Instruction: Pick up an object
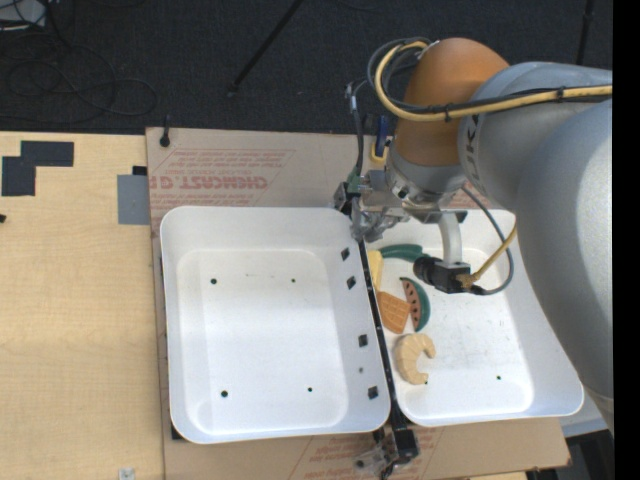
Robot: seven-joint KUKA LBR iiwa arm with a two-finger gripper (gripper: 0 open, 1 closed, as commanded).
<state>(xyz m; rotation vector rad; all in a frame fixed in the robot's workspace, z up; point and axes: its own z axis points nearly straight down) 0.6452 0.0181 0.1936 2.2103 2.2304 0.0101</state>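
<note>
Right bin (520, 388): watermelon slice (415, 303), seemingly near-upright.

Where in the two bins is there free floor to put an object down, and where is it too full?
The left bin has bare floor from wall to wall. In the right bin, the front right floor is bare. Its left side is crowded: watermelon slice, orange wedge, tan croissant-shaped piece, with the gripper above.

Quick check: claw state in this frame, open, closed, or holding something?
Claw: cannot be told; it hangs over the right bin near the divider, above the toy food pieces.
</note>
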